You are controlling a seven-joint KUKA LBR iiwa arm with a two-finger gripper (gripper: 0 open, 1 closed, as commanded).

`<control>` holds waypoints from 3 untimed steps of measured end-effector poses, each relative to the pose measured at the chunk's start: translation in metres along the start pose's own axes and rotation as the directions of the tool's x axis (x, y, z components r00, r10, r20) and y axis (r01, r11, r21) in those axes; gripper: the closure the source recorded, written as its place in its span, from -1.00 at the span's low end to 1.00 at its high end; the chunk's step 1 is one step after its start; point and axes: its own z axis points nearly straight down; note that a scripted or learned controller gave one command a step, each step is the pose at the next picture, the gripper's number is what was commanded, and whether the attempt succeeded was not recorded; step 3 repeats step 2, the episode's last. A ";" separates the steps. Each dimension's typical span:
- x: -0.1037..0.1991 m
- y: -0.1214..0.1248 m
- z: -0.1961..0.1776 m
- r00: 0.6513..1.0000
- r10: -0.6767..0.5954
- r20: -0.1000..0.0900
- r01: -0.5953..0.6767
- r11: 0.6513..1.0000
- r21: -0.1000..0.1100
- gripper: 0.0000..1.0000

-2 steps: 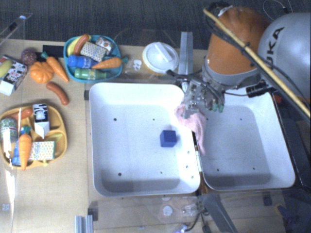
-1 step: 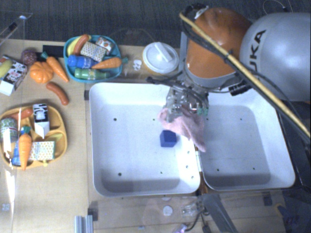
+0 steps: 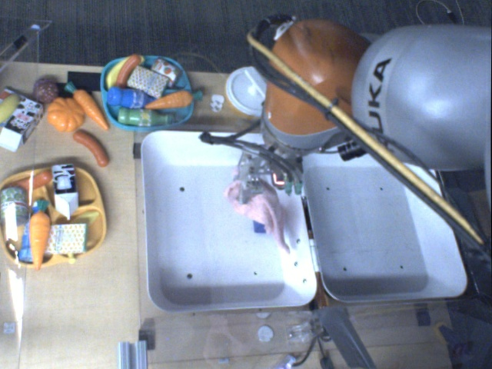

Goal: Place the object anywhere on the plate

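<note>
Grey arm with orange band reaches from right, tool (image 3: 265, 177) low over left shallow white bin (image 3: 184, 237), near its right wall. Soft pink cloth-like object with blue patch (image 3: 261, 206) lies or hangs directly beneath tool, touching it; held or not: cannot tell, tool's opening hidden by wrist. Likely grasp attempt. Small white round plate (image 3: 244, 91) sits on wooden worktop (image 3: 115, 229) behind bins, well apart from object.

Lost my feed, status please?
Gripper low over left white bin, fingers unclear. Pink crumpled cloth-like object beneath it. Plate not identified.
</note>
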 end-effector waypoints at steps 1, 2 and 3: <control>0.020 0.046 0.014 1.000 0.001 -0.001 -0.001 1.000 0.000 1.00; 0.019 0.045 0.014 1.000 0.002 0.000 -0.002 1.000 0.000 -1.00; 0.019 0.045 0.014 1.000 0.002 0.000 -0.002 1.000 0.000 -1.00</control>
